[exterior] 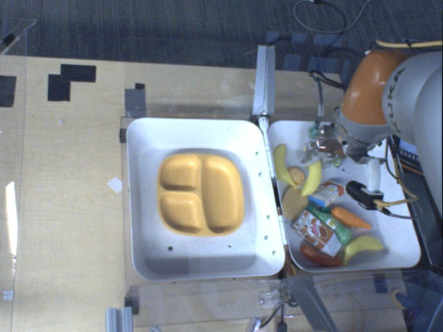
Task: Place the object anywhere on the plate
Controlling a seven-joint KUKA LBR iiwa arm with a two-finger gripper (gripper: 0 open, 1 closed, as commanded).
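On the table (69,206), two white bins side by side. In the left bin (149,251), around its middle, a yellow plate (221,192) with three compartments, lying flat.

Over the far part of the right bin (410,251), the end effector (324,148), at the tip of the grey arm (384,92) with its orange band. Cannot tell whether open or closed.

Right at its near side, a yellow banana (313,179), tilted, upper end up against the end effector. Cannot tell whether gripped or merely lying beneath. Inside the right bin, well apart from the plate.

Along the right bin's left wall, a second banana (279,163). Between the two bananas, a small tan lump (296,176). Toward the bin's middle, a blue-and-white packet (324,200), with an orange carrot (350,218) just beside it. Nearer the bin's near edge, a printed carton (315,231) with a red pepper (320,256) touching its near side. Toward the near right corner, a yellow-green fruit (364,246).
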